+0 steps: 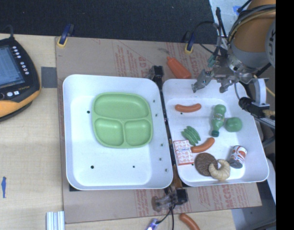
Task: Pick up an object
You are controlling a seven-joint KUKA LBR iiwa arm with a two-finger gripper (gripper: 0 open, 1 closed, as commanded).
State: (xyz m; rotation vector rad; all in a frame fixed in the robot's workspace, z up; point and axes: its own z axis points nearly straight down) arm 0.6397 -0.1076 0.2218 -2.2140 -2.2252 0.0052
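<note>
Cardboard covered the wooden bench, and two shallow white bins sat on it side by side under the slanted overhead camera. Over the far edge of the right bin [260, 145], the gripper [213, 83] hung with its two fingers spread apart and nothing between them. It was above the bin's rim, clear of every item inside. Behind it the orange band [251, 20] and grey wrist led off toward the right.

Nearest below the gripper lay a hot dog [188, 108], with bare bin floor around it. Further down were a green bottle [217, 120] touching a green ball [233, 124], then a green pea pod [191, 134] beside a second sausage [203, 145]. At the near end, a small red-and-white packet [183, 153], a dark cookie [204, 163], a pretzel [220, 169] and a small can [238, 155] crowded together. The left bin [80, 166] held a green divided plate [122, 119]. An orange carrot [177, 68] lay on the cardboard outside the bins, and a teach pendant [13, 78] sat at the far left.

By my reading, the approach stage was under way, with no grasp made. The next move would call for shifting over one item, likely the lone hot dog, then descending with the fingers straddling it before closing.
</note>
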